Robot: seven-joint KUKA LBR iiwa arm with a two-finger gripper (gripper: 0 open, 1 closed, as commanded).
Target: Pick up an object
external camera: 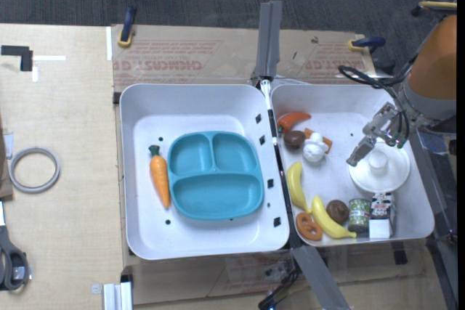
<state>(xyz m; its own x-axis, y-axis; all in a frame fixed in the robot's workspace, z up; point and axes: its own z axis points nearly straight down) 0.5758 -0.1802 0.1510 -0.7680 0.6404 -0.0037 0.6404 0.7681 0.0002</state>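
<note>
Pale bench (pixel 58 98) under two white bins. Nearest, at lower right of the right-hand bin (pixel 425 225), a small can (pixel 359 214) and a banana (pixel 330 221). Just beyond, the white lidded dish (pixel 379 169) at right of frame: I judge it light, stiff, slippery (its knob looks the best hold). My gripper (pixel 372 145) hovers over its upper-left edge, fingers spread, holding nothing. Farther left, a carrot (pixel 160 178) lies beside a blue divided plate (pixel 216 175).

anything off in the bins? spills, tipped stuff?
No spills or damage. One oddity: the carrot lies loose on the left bin floor beside the blue divided plate, not in a compartment. The gripper hovers over a white lid-like piece.
</note>
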